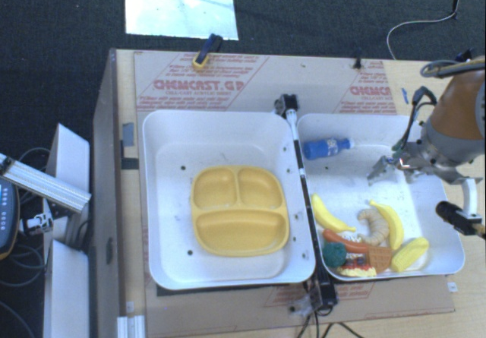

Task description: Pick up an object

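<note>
The right bin (448, 200) holds several toy foods at its near end: a yellow banana (331, 215), a second banana (392, 224), a beige knobbly piece (373, 225), an orange carrot (343, 238), a green item (332, 254) and a yellow lemon-like piece (411, 253). A blue bottle (326, 148) lies on its side at the bin's far left. My gripper (390, 167) hangs over the bin's far right part, right of the bottle and above the food pile, touching none of them. The grey wrist and orange band (463, 101) rise behind it.
The left bin (163, 177) holds a yellow divided plate (239, 209). A black clip (287, 105) sits at the far end of the wall between the bins. A dark arm part (458, 219) overhangs the right bin's right rim. A cable (421, 25) lies behind.
</note>
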### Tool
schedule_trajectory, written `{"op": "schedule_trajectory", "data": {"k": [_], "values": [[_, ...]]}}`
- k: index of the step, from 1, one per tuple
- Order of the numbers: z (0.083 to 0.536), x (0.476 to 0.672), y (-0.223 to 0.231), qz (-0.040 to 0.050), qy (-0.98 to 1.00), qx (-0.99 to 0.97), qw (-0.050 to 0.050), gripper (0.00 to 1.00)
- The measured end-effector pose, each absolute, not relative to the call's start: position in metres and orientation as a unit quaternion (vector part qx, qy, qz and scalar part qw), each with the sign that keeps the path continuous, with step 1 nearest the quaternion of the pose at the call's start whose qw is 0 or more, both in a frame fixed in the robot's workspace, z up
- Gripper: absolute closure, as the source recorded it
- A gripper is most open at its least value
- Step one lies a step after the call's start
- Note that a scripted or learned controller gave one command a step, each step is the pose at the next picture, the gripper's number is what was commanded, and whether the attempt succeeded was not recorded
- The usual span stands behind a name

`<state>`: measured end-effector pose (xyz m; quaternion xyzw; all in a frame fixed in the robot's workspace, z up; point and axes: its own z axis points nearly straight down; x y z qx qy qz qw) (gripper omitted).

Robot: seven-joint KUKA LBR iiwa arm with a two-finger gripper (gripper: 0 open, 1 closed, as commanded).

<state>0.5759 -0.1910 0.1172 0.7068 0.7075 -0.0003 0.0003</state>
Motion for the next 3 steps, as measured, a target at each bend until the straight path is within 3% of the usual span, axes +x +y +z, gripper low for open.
{"op": "schedule_trajectory", "data": {"k": [1,2,3], "values": [[0.084,0.521,-0.188,0.0000,0.707,0.707,0.000,0.00],[0.084,0.487,-0.188,0.0003,0.707,0.707,0.001,0.00],[0.095,0.488,-0.188,0.0016,0.707,0.707,0.001,1.00]]}}
